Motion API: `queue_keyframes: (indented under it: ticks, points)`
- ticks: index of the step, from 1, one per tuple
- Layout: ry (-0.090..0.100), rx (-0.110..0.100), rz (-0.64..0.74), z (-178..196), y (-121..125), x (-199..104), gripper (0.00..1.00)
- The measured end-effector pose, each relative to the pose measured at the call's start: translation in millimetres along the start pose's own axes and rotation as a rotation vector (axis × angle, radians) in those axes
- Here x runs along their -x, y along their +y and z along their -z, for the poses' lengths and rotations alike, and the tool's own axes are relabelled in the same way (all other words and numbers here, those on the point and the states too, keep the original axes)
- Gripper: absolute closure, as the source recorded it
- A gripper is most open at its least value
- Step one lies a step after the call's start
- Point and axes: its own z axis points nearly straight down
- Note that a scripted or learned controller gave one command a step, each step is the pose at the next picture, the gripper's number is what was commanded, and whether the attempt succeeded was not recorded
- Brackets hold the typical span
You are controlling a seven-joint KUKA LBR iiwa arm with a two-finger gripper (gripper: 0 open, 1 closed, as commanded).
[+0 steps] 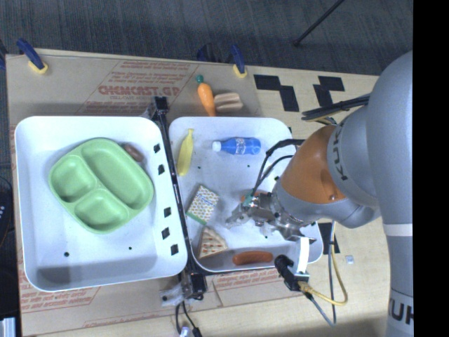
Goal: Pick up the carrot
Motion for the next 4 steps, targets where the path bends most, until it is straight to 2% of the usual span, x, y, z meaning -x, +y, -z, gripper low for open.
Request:
queue_keyframes:
  ticks: [1, 2, 3, 4]
  points:
    - [0.0, 0.0, -0.165, 0, 47, -52, 0.0]
    - [0.0, 0.003, -0.135, 126, 101, -120, 0.0]
    - [-0.001, 0.0, -0.397, 1, 159, -95, 0.0]
    - [0.001, 0.002, -0.615, 150, 157, -82, 0.0]
